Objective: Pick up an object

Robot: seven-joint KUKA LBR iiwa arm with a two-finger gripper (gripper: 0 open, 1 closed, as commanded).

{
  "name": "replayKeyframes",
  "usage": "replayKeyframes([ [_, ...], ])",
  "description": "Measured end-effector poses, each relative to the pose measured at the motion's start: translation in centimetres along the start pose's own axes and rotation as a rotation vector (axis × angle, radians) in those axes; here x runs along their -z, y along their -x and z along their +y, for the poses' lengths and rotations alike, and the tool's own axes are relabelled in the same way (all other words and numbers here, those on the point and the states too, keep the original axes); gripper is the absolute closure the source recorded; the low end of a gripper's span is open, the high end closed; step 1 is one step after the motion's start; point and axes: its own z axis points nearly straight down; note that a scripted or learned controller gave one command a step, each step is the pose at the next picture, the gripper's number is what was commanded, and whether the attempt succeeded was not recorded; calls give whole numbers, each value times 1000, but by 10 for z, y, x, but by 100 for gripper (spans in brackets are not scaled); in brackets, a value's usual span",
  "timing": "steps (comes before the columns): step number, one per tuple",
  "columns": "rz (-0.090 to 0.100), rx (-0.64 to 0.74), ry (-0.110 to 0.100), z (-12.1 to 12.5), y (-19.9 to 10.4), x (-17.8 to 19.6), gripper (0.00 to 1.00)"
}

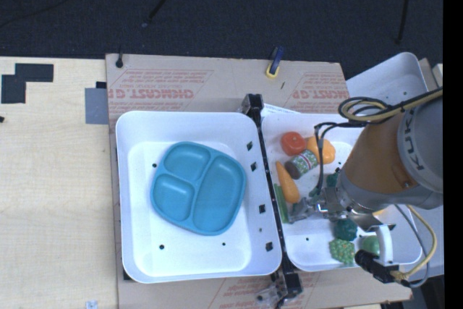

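Two shallow white bins are seen side by side on the bench [58,177], over a sheet of printed cardboard [217,87]. In the left bin [137,134] a blue divided plate [199,187] lies flat near the middle, with nothing on it. The right bin [311,264] holds a loose cluster of small toy items: a red-orange round piece [292,142] at the top, an orange-yellow piece [325,150] just beside it, a small dark bottle-like item with a green band [302,164] below them, an orange carrot-shaped piece [287,183] along the bin's left wall, a teal object [346,229] and a green knobbly piece [342,250] lower down.

The arm [394,155] is reached in from the right and is poised over the right bin, with its orange band covering much of the bin's right half. The hand [309,208] is lowered toward the bin floor just below the carrot-shaped piece and the bottle-like item, close to something green and thin at the left wall. Whether it is spread or pressed together cannot be told, since it is seen from above and partly masked by the wrist; nothing can be seen held in it.

The step in hand is judged to be the descent onto a chosen object, so the pick is not yet made. A closure on one nearby item is called for next, then a straight lift clear of the bin, with the crowding of neighbouring pieces taken as the main risk.
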Motion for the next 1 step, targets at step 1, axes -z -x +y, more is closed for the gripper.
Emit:
replayKeyframes([
  [1,1,-8,-1,0,2,12,100],
])
